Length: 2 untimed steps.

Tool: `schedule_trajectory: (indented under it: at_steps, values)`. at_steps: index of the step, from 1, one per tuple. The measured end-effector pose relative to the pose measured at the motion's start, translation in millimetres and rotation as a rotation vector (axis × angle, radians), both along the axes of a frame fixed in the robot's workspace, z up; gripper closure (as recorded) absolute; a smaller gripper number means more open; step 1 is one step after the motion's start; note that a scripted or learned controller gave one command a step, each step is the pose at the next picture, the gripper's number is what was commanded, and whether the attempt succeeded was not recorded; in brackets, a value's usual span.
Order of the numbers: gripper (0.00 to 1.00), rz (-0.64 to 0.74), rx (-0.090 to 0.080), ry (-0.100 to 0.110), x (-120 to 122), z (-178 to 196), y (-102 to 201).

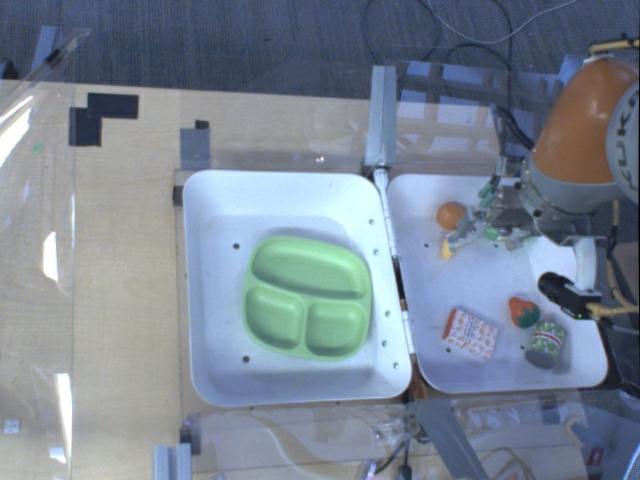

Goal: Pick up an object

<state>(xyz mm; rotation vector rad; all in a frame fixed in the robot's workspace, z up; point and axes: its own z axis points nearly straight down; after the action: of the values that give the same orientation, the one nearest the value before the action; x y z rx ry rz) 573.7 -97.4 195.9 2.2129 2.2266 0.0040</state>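
My gripper [484, 226] hangs over the upper part of the right bin [428, 363], below the grey arm with its orange band. Just to its left lies an orange round thing [451, 213], close to the gripper but apart from it. A small yellow piece [447, 251] sits just below and to the left of the gripper. Nearer the front of this bin lie a red-and-white patterned packet [470, 333], a red strawberry-like thing with a green top [522, 311] and a small green-banded can [546, 344]. I see nothing held in the gripper.
The left bin [210, 268] holds a green divided plate [307, 296] in its middle. A raised rim [393, 268] separates the two bins. Black markers [100, 116] lie on the wooden bench at the far left. Cables loop behind the right bin.
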Motion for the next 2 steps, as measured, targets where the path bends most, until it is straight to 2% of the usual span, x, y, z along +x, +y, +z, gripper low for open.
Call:
schedule_trajectory:
  at_steps: [1, 2]
  values:
    - [0.00, 0.466, -0.006, -0.005, 68, -104, -21]
    - [0.00, 0.541, 0.012, 0.035, 89, -108, -38]
